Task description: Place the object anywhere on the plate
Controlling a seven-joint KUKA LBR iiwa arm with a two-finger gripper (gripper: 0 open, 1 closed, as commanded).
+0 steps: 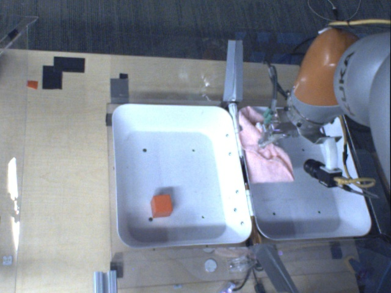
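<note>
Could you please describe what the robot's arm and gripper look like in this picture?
The arm is bulky, rounded and light grey, with a glossy orange band above the wrist. Dark lettering marks the grey shell. The gripper is a small metallic assembly below the wrist. A thin cable loops above the orange band, a yellow cable runs along the top, and a black part with a yellowish cable sits beside the wrist.

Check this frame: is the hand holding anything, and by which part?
Cannot be told. The hand sits over the pink cloth in the right bin.

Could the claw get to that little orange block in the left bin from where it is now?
Probably yes: the orange block lies alone on the left bin's open floor, uncovered. The claw is over the pink cloth.
</note>
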